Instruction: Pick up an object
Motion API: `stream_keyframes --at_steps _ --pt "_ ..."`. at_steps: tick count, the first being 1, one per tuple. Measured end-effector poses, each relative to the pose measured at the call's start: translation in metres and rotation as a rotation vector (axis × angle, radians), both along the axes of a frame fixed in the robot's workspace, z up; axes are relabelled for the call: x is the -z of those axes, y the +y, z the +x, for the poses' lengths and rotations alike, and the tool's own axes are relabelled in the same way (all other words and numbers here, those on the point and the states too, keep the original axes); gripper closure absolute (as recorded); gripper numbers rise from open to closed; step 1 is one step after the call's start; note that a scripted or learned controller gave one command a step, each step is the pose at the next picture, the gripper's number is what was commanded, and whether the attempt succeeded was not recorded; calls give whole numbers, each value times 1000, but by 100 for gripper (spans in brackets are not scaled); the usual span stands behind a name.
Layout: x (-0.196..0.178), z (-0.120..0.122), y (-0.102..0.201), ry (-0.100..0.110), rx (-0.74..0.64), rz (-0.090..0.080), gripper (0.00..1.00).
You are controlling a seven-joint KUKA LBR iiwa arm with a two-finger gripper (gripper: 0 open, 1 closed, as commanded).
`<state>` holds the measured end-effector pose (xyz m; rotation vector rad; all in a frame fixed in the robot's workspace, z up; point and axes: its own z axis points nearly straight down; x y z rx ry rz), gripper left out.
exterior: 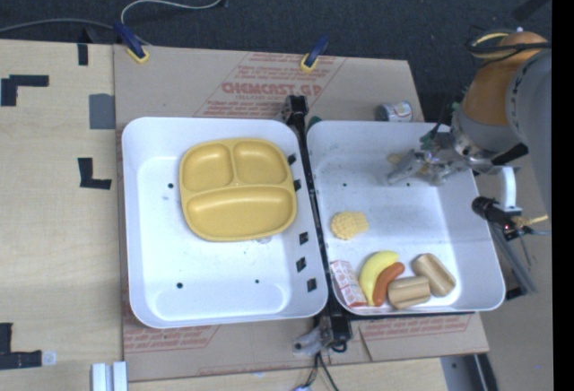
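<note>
The claw (414, 164) hangs low over the far part of the right bin (466, 201), reaching in from the right; it looks to carry nothing, but whether it is released or clenched cannot be told, since its tip is a small grey blur. The nearest candidate is the yellow waffle-like toy biscuit (349, 224), lying alone on bare bin floor nearer the camera and to the left of the claw. It looks like light, stiff plastic, flat and low, so a grip across its narrow width from straight above seems best, though its low profile leaves little to catch. Farther toward the camera, in the bin's near corner, lie a toy banana (378, 271), a red-orange sausage (388, 283), two tan hot-dog-like pieces (421, 282) and a small red-and-white packet (346, 282), packed touching one another; these are probably light and smooth, and rounded ones may slip or roll. They sit just beside the near rim, which limits approach. Open floor lies between the claw and the biscuit. Well to the claw's left, past the divider, the left bin (143, 228) holds a yellow divided plate (239, 187).
</note>
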<state>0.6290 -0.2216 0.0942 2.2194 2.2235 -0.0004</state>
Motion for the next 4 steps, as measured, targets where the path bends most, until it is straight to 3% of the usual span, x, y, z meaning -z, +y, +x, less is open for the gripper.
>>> stream_keyframes --at_steps 1,2,3,4 --pt "9 39 1 9 0 7 0" --pt "9 39 1 8 -1 6 0" --pt "8 -57 70 0 1 1 0" --pt "8 28 31 -4 0 -2 0"
